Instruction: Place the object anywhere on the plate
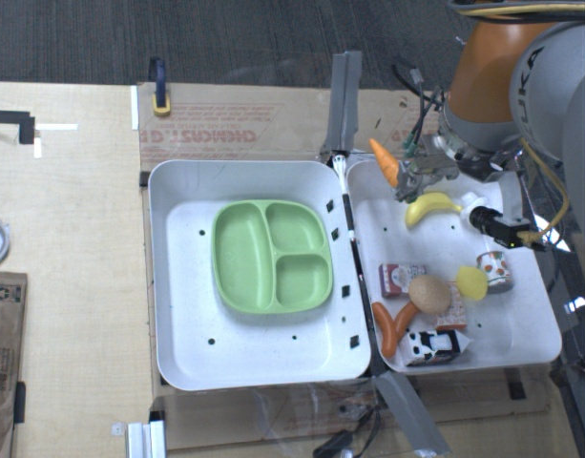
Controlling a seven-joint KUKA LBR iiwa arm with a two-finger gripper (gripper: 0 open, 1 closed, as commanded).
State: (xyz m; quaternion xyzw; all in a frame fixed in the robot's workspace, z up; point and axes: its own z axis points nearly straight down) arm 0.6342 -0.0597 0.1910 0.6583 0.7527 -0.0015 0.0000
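Plate [272, 256]: smooth pale-green plastic, rounded square, three compartments, lying in the left bin [177, 351]. Right bin [535, 337] holds a curved yellow banana [431, 208], a tapered orange carrot [386, 162] by its far-left corner, a second carrot [394, 324] near the front, a tan egg-shaped item [429, 294], a small red box [397, 278], a yellow lump [471, 282], and a small can [495, 269]. Gripper [409, 191] sits just above the banana's left end, beside the upper carrot; finger spacing cannot be made out, nothing seen clamped.

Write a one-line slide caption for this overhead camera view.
Gripper over the right bin beside a carrot and banana; green plate in the left bin.
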